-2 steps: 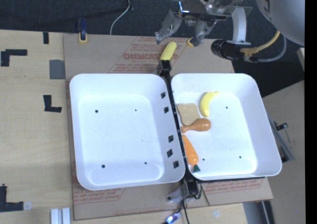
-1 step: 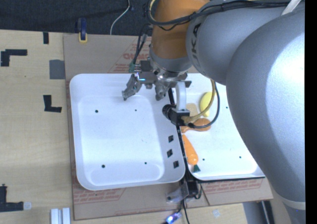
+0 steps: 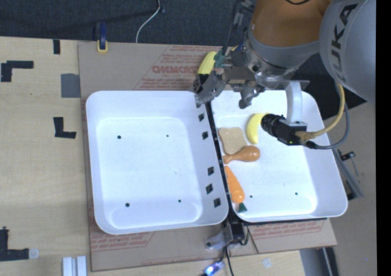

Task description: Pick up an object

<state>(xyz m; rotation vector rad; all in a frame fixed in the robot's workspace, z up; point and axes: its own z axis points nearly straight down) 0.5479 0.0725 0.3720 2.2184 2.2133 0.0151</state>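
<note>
The end effector point(image 3: 227, 88) hovers over the right bin's point(image 3: 317, 207) far-left corner; whether it is spread or pinched, I cannot tell. The toast slice point(image 3: 231, 138), drumstick point(image 3: 242, 155) and carrot point(image 3: 234, 187) lie nearer the camera, the carrot's long axis along the divider.

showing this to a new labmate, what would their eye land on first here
The big grey arm with its orange band dominates the upper right, hanging over the right bin. Next come the bright toys along that bin's left side: a yellow piece, a tan slice, a brown drumstick shape and an orange carrot. The left bin is plain white.
</note>
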